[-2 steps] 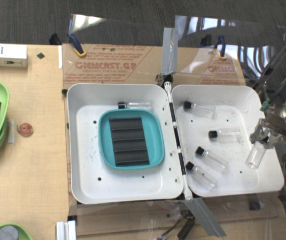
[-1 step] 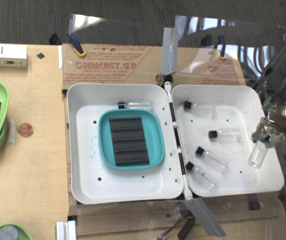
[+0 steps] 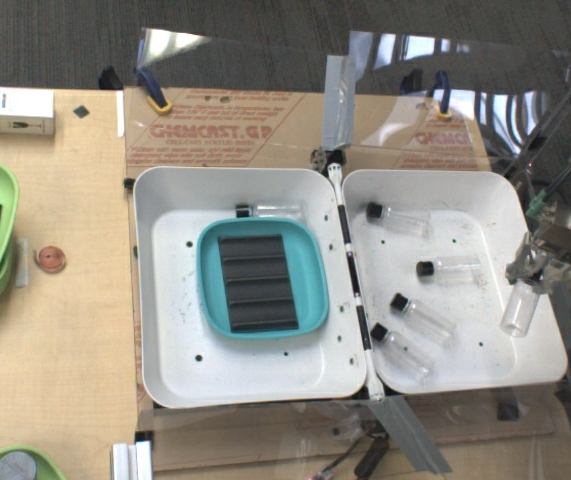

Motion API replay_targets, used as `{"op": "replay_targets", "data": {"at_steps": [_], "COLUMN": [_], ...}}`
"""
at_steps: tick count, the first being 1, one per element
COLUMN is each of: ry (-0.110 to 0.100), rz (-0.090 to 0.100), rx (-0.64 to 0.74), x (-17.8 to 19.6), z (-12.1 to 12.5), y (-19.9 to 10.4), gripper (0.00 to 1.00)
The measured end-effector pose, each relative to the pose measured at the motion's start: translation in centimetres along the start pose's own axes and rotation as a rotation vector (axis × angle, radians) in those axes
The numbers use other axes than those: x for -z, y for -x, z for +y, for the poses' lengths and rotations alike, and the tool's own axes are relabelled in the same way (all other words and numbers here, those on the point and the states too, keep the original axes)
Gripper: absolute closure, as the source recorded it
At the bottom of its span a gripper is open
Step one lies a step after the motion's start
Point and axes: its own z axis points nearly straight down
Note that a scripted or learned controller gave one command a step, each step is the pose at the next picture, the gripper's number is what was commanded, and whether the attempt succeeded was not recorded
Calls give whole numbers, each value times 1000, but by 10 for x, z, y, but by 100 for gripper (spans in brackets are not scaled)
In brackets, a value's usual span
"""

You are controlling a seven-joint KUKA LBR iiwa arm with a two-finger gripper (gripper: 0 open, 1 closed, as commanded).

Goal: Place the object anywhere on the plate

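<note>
Teal is the plate (image 3: 262, 278), sitting in the middle of the left bin (image 3: 165, 298) with a black ribbed insert (image 3: 257, 283) on it; nothing else rests on that plate, so the placing is not yet done. Just beyond its far edge lies one clear vial with a black cap (image 3: 265, 210), flat on the bin floor.

Moving right across the divider, the right bin (image 3: 495, 368) holds four more capped vials (image 3: 423, 315), scattered and lying down.

At that bin's right rim are my fingers (image 3: 528, 268), closed around a clear vial (image 3: 518, 310). It hangs below them nearly upright, its long axis running far to near with the lower end tipped slightly left. I cannot make out a cap on it.

So I judge the pick finished and the carry still ahead: this vial has to travel left over the divider and come down somewhere on the teal plate, which is well apart from where I hold it.
</note>
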Motion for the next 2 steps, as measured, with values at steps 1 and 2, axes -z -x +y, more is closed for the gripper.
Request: {"op": "replay_targets", "data": {"at_steps": [1, 2], "ry": [-4, -4], "rz": [-3, -4], "rx": [2, 2], "x": [7, 7], "z": [0, 0], "y": [1, 1], "gripper": [100, 0]}}
